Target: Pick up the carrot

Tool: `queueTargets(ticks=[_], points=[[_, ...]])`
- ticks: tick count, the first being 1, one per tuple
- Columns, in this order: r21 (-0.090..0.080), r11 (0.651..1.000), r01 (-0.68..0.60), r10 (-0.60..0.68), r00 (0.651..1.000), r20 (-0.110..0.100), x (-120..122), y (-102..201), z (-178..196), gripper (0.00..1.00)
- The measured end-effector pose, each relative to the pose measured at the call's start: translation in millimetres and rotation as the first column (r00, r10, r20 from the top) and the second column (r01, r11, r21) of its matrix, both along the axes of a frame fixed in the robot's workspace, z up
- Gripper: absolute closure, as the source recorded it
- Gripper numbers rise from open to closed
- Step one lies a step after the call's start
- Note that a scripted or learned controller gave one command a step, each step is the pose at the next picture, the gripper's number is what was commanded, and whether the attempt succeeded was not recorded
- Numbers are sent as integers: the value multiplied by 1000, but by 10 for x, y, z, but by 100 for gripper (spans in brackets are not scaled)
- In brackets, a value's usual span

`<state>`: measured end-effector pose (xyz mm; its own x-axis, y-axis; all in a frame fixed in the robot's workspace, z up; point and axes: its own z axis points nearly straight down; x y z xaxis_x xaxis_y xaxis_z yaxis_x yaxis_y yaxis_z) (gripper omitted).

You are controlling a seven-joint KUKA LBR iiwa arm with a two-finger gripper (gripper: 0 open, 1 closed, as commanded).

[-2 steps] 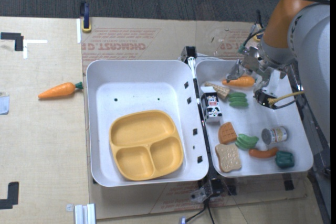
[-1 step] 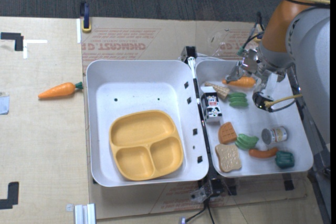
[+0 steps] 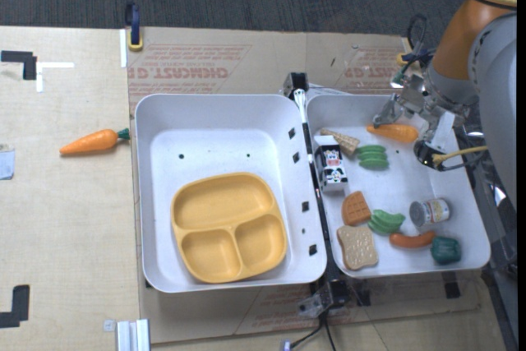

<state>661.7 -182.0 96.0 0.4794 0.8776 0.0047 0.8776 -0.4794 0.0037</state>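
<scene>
A small orange carrot-like piece (image 3: 396,131) lies at the back of the right bin (image 3: 472,201). My gripper (image 3: 400,113) hangs directly over it, touching or nearly touching its top; I cannot tell whether it has hold of the piece. A second carrot (image 3: 90,142), orange with a green stub, lies on the bare bench far to the left, outside both bins.
The right bin also holds a tan wedge (image 3: 343,142), a green vegetable (image 3: 372,157), a small carton (image 3: 331,166), a cookie (image 3: 356,208), a bread slice (image 3: 357,247), a sausage (image 3: 411,240) and a can (image 3: 430,212). A yellow divided plate (image 3: 230,226) sits in the left bin (image 3: 214,115).
</scene>
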Motion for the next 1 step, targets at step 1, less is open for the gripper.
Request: queueTargets(ticks=[1], points=[[9, 972, 234, -234, 972, 0, -273, -14, 5, 0]])
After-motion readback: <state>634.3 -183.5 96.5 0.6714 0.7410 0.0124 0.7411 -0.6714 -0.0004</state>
